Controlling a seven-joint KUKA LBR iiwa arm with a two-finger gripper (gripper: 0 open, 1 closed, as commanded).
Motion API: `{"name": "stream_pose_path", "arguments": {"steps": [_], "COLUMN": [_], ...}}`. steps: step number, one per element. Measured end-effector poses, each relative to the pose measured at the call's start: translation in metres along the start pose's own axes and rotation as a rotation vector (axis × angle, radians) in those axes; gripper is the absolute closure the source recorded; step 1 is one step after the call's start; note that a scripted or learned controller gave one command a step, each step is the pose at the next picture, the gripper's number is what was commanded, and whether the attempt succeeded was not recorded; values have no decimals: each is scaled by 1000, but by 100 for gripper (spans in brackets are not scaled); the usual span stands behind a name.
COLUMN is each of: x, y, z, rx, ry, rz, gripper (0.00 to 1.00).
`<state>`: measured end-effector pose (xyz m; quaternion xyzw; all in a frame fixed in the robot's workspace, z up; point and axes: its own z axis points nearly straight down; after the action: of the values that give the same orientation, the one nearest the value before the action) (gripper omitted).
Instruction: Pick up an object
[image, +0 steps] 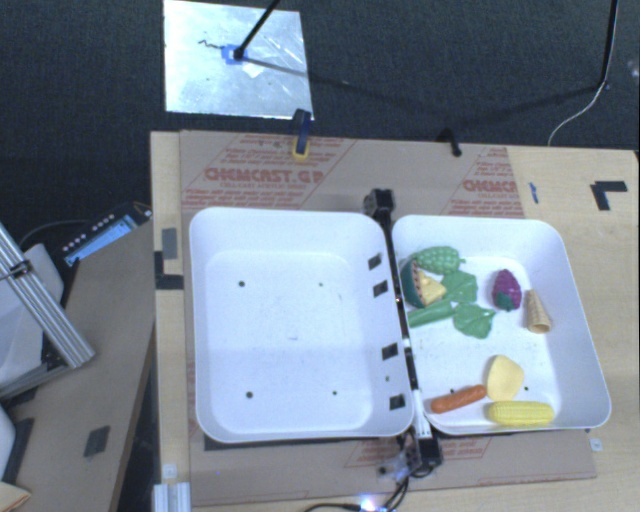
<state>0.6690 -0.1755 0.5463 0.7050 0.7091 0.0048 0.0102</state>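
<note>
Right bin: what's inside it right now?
The right bin holds green pieces around a yellow wedge, a purple item, a cone, a yellow lump, a carrot and corn. Anything under the green pile is covered.

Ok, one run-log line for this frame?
left bin: no items | right bin: toy foods incl. corn, carrot, purple piece, cone | nothing lifted yet

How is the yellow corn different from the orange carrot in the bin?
The corn is yellow and thick; the carrot is orange and thin. The corn lies level along the front wall of the right bin, while the carrot tilts, its right end farther back. The corn sits right of the carrot. Both are long toy vegetables lying flat, side by side.
</note>
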Motion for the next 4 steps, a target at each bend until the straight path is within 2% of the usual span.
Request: {"name": "stream_pose_path", "arguments": {"steps": [1, 2, 3, 4], "x": [64, 9, 39, 34], "y": [-95, -113, -52, -46], "z": [36, 7, 236, 90], "rx": [23, 16, 33, 2], "ry": [11, 5, 11, 3], "rz": [-3, 9, 0, 2], "gripper": [100, 100, 100, 100]}}
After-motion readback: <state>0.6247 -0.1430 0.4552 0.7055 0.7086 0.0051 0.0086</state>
